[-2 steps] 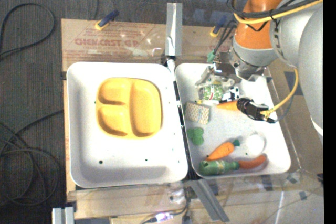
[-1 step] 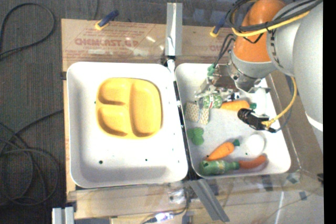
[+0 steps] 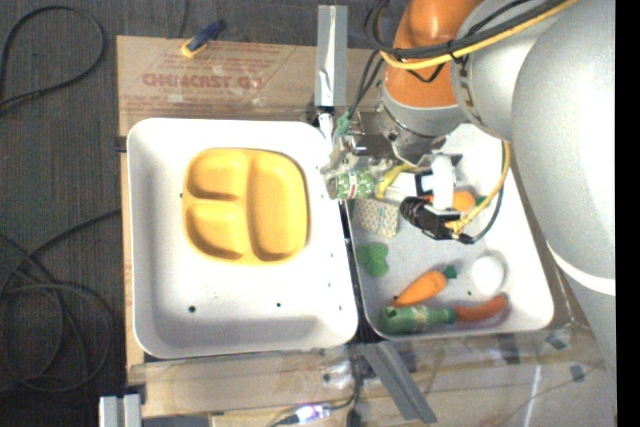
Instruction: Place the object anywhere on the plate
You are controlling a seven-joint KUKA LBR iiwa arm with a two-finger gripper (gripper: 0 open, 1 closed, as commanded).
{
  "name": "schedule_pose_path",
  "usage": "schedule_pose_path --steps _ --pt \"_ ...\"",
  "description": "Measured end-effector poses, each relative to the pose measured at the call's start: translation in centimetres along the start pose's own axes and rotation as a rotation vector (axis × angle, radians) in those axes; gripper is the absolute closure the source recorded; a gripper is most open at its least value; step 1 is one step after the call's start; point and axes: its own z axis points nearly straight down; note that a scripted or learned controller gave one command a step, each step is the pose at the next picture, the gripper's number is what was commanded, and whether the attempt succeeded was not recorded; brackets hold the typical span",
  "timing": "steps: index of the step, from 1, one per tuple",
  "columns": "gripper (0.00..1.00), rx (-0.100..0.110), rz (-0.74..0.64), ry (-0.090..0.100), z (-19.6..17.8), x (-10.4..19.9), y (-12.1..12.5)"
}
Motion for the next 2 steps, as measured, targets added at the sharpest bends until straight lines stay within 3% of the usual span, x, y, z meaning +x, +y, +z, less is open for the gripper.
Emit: schedule_pose_path --steps 1,2 --pt "1.00 -0.002 -0.522 0.000 0.42 4.65 0.61" --pt "0.00 -0.002 -0.521 0.000 0.41 4.63 0.62"
